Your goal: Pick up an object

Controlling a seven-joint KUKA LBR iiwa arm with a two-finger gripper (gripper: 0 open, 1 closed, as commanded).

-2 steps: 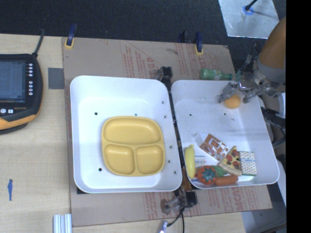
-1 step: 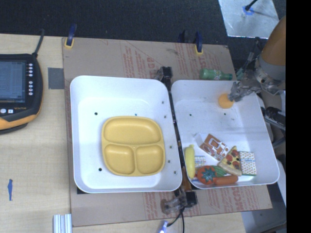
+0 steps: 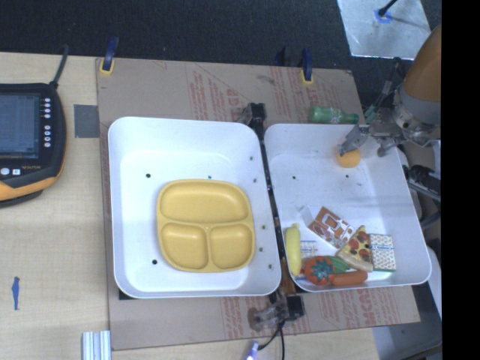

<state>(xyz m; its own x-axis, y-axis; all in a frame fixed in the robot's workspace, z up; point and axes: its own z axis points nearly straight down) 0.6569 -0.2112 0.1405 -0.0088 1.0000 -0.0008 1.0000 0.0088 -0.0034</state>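
hovering at the far right of the right bin (image 3: 390,201), your gripper (image 3: 358,145) has its fingers spread around a small orange object (image 3: 349,158), which sits on the bin floor just under the tips; you can't call it a firm grasp.

Yellow tray (image 3: 204,225) in white bin (image 3: 131,201); orange ball (image 3: 349,158).

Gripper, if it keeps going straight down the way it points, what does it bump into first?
Most likely the small orange object in the right bin. The gripper sits just above it, pointing down at it. Depth is hard to judge from this slanted view, so it could just miss and meet the bin floor.
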